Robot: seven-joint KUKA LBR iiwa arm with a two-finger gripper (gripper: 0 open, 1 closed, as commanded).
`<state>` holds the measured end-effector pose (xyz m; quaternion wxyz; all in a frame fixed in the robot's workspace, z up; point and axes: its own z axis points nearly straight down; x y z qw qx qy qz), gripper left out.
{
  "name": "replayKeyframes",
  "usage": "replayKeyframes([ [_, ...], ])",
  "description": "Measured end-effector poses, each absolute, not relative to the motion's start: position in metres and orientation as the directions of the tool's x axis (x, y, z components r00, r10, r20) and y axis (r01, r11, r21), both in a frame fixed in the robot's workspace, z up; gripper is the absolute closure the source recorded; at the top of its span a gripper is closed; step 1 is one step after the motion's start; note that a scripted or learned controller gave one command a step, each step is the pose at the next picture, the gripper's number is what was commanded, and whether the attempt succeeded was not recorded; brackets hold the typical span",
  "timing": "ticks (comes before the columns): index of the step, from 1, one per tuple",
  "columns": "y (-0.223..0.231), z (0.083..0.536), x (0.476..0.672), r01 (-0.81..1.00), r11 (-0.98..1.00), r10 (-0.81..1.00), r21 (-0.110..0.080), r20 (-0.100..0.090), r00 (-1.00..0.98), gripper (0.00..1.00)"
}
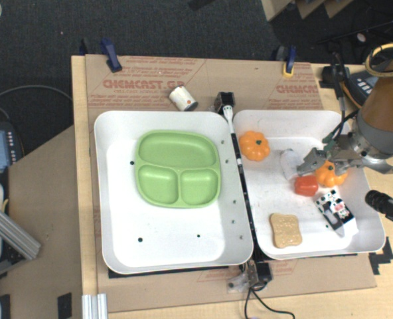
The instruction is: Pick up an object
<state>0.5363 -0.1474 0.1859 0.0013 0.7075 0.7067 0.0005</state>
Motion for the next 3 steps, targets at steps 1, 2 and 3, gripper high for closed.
replayKeyframes([
  [1,-0.1474,0.1859,0.5363,1.0,-0.001,1.0,0.003,-0.001,0.001,0.0],
  [2,-0.1474,0.1859,0.5363,1.0,-0.001,1.0,0.003,-0.001,0.001,0.0],
  [3,-0.1474,0.1859,0.5363,1.0,-0.001,1.0,0.003,-0.001,0.001,0.0],
])
